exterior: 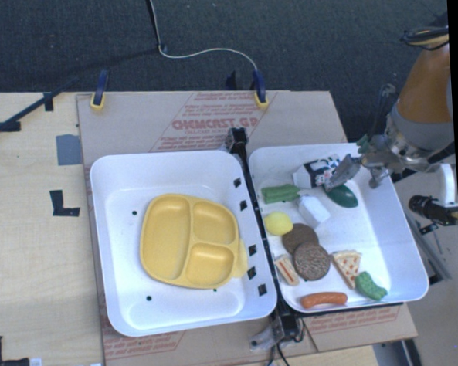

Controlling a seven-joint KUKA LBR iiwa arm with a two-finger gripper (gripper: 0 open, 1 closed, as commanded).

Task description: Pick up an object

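Over the right bin (385,207), my claw (338,175) hangs beside a dark green piece (343,197) — clenched or released, I cannot tell.

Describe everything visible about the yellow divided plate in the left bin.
The yellow plate looks like smooth moulded plastic, with rounded corners and a raised rim. Ridges split it into three compartments: one large at the left, two smaller at the right. It lies flat and face up, turned slightly askew, on the floor of the left bin, nearer that bin's right side. Nothing lies in it, and only the bin floor touches it.
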